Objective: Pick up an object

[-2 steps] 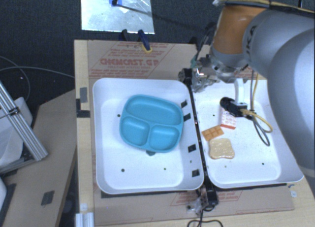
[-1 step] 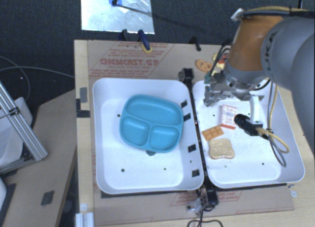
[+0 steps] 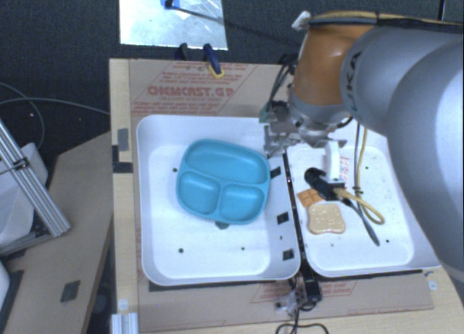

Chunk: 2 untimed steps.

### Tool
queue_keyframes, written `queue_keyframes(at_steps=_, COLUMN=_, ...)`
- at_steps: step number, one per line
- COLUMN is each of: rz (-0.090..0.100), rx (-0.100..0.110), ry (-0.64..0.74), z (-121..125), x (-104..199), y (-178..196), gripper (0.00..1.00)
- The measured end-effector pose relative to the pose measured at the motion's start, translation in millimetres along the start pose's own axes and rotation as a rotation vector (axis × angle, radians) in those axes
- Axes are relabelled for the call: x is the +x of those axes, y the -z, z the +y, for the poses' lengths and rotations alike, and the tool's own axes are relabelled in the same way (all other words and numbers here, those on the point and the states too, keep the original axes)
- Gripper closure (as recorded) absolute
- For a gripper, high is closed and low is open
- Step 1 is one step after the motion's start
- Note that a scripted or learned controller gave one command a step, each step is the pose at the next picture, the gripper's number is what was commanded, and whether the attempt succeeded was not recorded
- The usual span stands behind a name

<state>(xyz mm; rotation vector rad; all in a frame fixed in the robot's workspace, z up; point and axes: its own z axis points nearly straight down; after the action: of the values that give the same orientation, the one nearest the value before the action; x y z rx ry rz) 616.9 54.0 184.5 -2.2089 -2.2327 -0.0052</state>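
camera view: left bin holds a blue divided tray; right bin, a toast slice and orange cracker. gripper above their shared wall; open or closed, cannot tell.

Plate: plain light blue. Left bin and right bin: white. Bread slice: tan. Smaller piece: orange-brown, possibly checked.

Even bright light, soft focus, glare on the white bins

A robotics lab: two white bins on a cardboard-topped bench.
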Motion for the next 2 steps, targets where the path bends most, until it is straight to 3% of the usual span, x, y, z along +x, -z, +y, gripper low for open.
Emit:
queue_keyframes(at_steps=1, rz=-0.002, rx=-0.003, ry=-0.007, z=1, x=-5, y=11, gripper=1.0)
queue_keyframes(at_steps=2, rz=0.0, rx=0.004, ry=-0.002, z=-57, x=40, y=27, gripper=1.0)
